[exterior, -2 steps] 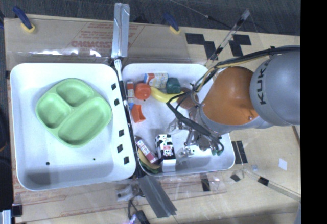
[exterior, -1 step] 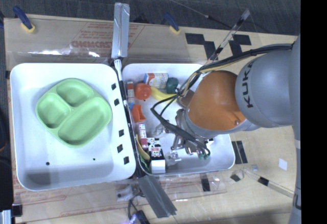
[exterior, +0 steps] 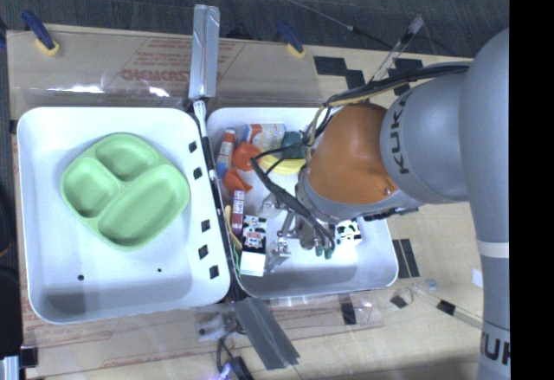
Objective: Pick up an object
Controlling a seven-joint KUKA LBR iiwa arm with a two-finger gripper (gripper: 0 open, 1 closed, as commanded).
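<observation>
The grey arm (exterior: pixel 441 136) reaches in from the right, its orange band (exterior: pixel 351 153) hanging over the right bin (exterior: pixel 381 270); the gripper (exterior: pixel 299 240) sits low inside that bin, among the clutter, and whether it is apart or together cannot be told from this slant. The right bin holds a heap of small things along its left side: a red bottle (exterior: pixel 227 149), an orange piece (exterior: pixel 242 179), a yellow item (exterior: pixel 281 166) partly under the arm, a black-and-white spotted toy (exterior: pixel 254 234) just left of the gripper, and a white block (exterior: pixel 252 263) near the front wall. The left bin (exterior: pixel 43 283) bears a green divided plate (exterior: pixel 125 188), well apart from the gripper.
</observation>
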